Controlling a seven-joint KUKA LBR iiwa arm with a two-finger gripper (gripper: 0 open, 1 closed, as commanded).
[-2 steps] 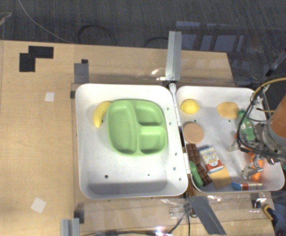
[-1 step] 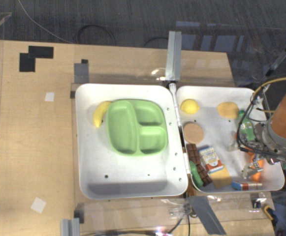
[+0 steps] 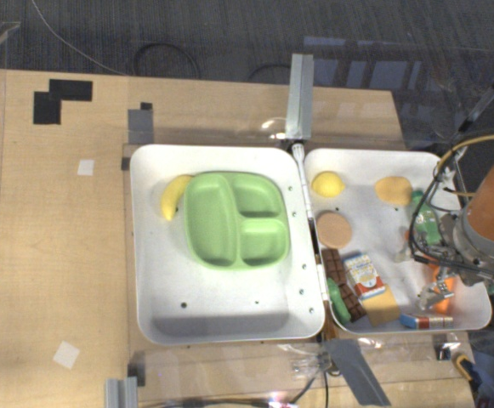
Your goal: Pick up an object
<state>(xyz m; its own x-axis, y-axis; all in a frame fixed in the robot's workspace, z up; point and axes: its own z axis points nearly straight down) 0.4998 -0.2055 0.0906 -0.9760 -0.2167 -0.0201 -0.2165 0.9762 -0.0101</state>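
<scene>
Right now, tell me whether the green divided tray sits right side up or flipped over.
Right side up. The green divided tray lies flat in the left bin with its compartments facing upward, their recessed floors visible.

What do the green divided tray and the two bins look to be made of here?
The green divided tray looks like moulded plastic with a matte finish: one even colour, rounded compartment walls, soft shading and no sharp glints. The left bin and right bin look like white plastic or coated sheet, smooth with a faint sheen; the small dark dots on the floor may be fasteners. The exact material stays open.
</scene>
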